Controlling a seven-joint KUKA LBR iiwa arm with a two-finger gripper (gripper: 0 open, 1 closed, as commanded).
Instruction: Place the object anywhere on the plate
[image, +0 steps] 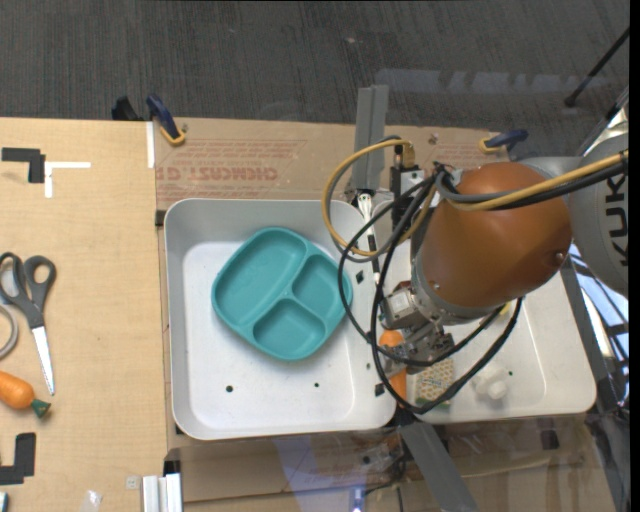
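1. The plate (280, 292) is teal, rounded and split into three compartments. It lies flat and turned at an angle in the left bin (176, 330), towards the far side, with nothing on it.
2. An orange object (398, 383) lies in the right bin (560, 395), at its near left corner and close to the wall shared with the left bin. Only small orange patches show, because black cables (352, 262) and the wrist cross over it. Its shape cannot be made out.
3. A speckled pale item (434, 380) sits just right of the orange object, and a small white item (491, 386) lies further right on the bin floor.
4. The orange object is well apart from the plate, with the bin walls between them.
5. The arm (495, 235) reaches in from the right and points steeply down over the left part of the right bin. Its orange band faces the camera and hides much of that bin.
6. The gripper (418, 345) hangs below the band, low over the near left corner and just beside the orange patches. Whether it is open or closed cannot be told, and no object can be seen held in it.
7. A yellow cable (345, 172) loops with the black ones from the wrist over the shared wall.
8. Scissors (33, 300) and a toy carrot (16, 391) lie on the bench at far left, outside both bins.
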